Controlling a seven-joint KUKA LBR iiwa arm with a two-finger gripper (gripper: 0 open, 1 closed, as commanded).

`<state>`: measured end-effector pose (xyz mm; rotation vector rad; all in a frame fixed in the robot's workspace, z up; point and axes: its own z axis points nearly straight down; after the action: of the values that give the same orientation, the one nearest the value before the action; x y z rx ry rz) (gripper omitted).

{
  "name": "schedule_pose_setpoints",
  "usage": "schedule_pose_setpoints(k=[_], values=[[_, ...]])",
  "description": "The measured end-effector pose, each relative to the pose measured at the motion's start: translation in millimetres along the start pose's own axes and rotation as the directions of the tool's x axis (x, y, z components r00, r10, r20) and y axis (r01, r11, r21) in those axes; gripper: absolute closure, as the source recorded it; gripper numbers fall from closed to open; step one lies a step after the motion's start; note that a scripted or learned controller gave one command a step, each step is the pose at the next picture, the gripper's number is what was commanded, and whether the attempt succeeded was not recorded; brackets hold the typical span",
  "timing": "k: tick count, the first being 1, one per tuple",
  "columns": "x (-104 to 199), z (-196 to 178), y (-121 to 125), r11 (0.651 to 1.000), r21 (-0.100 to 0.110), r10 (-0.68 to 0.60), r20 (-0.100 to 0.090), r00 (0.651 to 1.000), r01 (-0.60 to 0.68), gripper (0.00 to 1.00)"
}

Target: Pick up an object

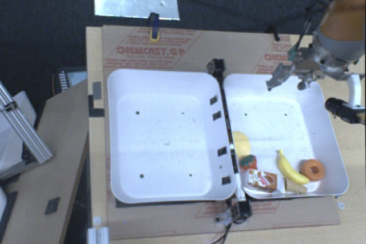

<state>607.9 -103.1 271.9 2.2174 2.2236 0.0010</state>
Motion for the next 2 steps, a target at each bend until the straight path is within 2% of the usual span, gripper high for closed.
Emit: schedule_pose_setpoints(k=[1, 2], values=[[82.0, 93.1, 13.7, 1.0, 0.007, -0.009, -0.004, 1.0, 0.009, 0.0], [124.6, 86.5, 49.6, 1.0, -0.004, -0.007, -0.002, 1.0, 0.007, 0.0]])
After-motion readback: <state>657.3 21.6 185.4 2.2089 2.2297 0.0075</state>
